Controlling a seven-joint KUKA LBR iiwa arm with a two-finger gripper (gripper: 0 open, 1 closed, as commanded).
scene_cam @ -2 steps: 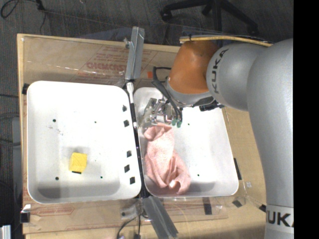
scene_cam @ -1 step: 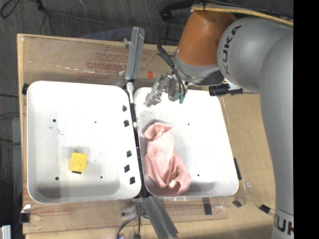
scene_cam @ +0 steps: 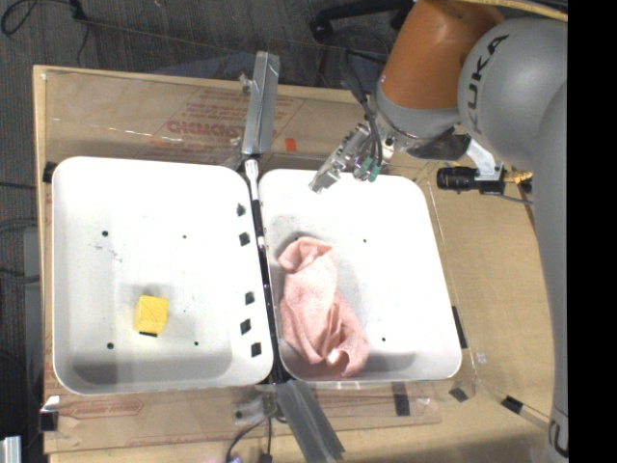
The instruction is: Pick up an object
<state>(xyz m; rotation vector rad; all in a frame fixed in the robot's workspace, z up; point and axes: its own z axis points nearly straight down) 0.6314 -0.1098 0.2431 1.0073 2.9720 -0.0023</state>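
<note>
A crumpled pink cloth [scene_cam: 318, 307] lies in the right bin [scene_cam: 415, 258], against its left wall and reaching toward the front. A small yellow block [scene_cam: 151, 314] rests in the left bin [scene_cam: 87, 220], toward the front. My gripper [scene_cam: 345, 167] hangs over the rear edge of the right bin, well behind the cloth and raised above it. Nothing shows in the gripper. The grey arm with its orange band [scene_cam: 434, 51] comes in from the upper right.
A metal bar [scene_cam: 258, 109] runs back from the seam between the two bins. Black clips [scene_cam: 249, 297] line the shared wall. A black fitting [scene_cam: 472, 178] sticks out beside the wrist, over the right bin's back right corner.
</note>
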